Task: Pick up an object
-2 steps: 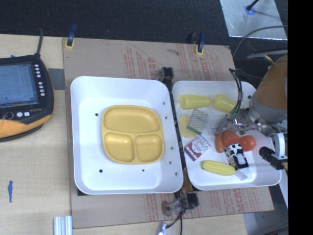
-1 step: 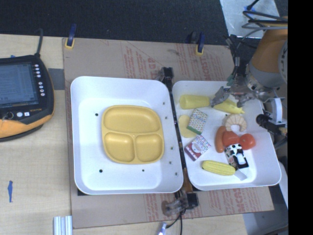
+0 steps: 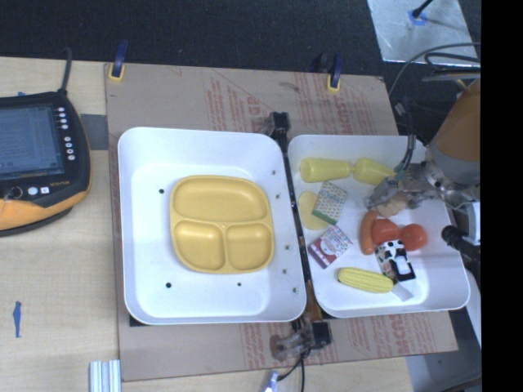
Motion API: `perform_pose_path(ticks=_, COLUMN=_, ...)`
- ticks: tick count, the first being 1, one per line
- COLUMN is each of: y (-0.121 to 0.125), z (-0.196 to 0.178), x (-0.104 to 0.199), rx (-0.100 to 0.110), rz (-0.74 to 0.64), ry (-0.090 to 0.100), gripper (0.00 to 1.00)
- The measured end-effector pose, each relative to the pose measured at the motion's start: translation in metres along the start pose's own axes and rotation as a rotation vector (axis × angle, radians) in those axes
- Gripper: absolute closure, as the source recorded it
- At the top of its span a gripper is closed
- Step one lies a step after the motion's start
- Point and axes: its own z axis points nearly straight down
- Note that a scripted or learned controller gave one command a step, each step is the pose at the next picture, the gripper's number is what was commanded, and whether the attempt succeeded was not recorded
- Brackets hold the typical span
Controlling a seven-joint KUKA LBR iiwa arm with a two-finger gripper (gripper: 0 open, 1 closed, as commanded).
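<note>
- Likely target: small tan object (image 3: 395,206) under the gripper (image 3: 391,193), at 2 o'clock in the right bin (image 3: 458,288).
- Judging by look: light, rigid toy, smooth; grip across its narrow width.
- Can't tell finger state.
- Red tomato toy (image 3: 392,232) touching at its 6 o'clock; yellow piece (image 3: 371,171) near at 11.

The arm (image 3: 458,137) gets chopped off at the right edge, and the gripper (image 3: 395,193) is a blur over the right bin (image 3: 441,300).
</note>
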Motion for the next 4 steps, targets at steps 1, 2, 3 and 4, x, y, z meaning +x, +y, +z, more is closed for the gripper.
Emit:
perform_pose_path(ticks=1, y=0.063, z=-0.120, x=0.000, rx=0.002, rz=0.000, ry=0.001, gripper=0.00)
perform_pose_path(ticks=2, y=-0.009, z=-0.024, x=0.000, rx=0.007, rz=0.000, ry=0.002, gripper=0.00)
perform_pose_path(ticks=3, y=0.047, z=0.002, x=0.020, rx=0.006, rz=0.000, ry=0.002, gripper=0.00)
perform_pose_path(ticks=4, y=0.063, z=-0.066, x=0.000, rx=0.003, rz=0.000, ry=0.001, gripper=0.00)
